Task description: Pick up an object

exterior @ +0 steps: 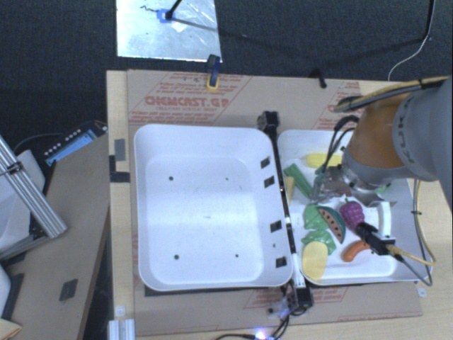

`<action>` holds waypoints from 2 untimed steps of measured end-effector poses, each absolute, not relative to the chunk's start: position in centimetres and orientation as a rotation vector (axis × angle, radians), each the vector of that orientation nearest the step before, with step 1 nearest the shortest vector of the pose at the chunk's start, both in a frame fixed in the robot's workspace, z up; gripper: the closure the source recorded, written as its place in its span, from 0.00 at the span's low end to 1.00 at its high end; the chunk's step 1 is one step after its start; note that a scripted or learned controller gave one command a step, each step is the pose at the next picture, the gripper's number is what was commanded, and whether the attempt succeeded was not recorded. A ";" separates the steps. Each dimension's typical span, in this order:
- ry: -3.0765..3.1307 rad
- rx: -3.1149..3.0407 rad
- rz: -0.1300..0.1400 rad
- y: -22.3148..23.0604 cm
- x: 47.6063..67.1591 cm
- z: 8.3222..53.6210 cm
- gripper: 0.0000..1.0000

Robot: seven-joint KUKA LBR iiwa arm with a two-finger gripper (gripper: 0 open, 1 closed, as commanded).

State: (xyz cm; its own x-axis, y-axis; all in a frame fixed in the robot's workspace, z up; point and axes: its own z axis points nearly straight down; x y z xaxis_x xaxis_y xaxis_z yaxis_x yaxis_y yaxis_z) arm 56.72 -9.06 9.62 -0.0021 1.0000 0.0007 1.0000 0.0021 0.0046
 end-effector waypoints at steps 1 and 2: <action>2.222 2.219 0.002 -10.2 57.5 8.4 1.00; 2.222 2.200 0.019 -7.1 66.7 19.3 1.00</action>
